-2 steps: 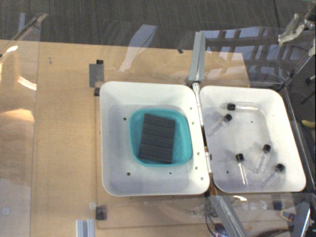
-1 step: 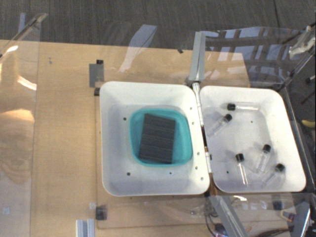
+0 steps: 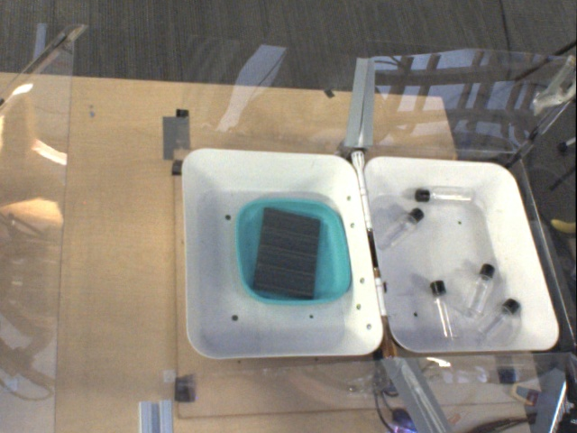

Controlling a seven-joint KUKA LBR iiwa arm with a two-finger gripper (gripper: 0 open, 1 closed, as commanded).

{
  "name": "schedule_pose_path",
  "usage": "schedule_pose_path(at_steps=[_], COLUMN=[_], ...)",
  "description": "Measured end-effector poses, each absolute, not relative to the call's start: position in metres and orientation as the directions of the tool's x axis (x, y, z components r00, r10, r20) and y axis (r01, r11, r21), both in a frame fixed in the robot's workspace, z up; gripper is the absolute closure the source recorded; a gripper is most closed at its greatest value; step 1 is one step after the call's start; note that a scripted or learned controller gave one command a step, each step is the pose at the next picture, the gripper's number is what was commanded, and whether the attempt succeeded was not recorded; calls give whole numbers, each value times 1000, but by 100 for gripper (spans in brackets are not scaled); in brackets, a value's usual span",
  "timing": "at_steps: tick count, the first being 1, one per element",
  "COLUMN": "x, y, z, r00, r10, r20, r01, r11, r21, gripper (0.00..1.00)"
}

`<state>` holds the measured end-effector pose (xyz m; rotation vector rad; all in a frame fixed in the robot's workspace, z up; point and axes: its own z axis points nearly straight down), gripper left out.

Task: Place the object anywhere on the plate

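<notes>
A dark grey ridged block [image 3: 288, 252] lies flat on a teal square plate [image 3: 335, 269] in the middle of the left white bin [image 3: 207, 242]. The block rests fully inside the plate's rim, its long side running near to far and tilted slightly.
The right white bin [image 3: 514, 242] holds several clear vials with black caps, such as one at the back [image 3: 440, 193] and one near the front [image 3: 441, 302]. A metal bar [image 3: 360, 106] runs back from the joint between the bins. Clear plastic panels stand at the right and left.
</notes>
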<state>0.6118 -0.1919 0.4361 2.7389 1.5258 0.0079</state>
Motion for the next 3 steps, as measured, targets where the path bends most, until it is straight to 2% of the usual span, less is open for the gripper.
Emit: schedule_pose_path(at_steps=[1,2,3], x=[605,488,488], y=[-194,-190,-202], z=[436,437,436], r00=[639,739,829], r10=[769,674,559], r20=[2,4,6], r01=[769,673,558], r11=[-639,-739,-829], r21=[7,9,8], gripper=[0,0,0])
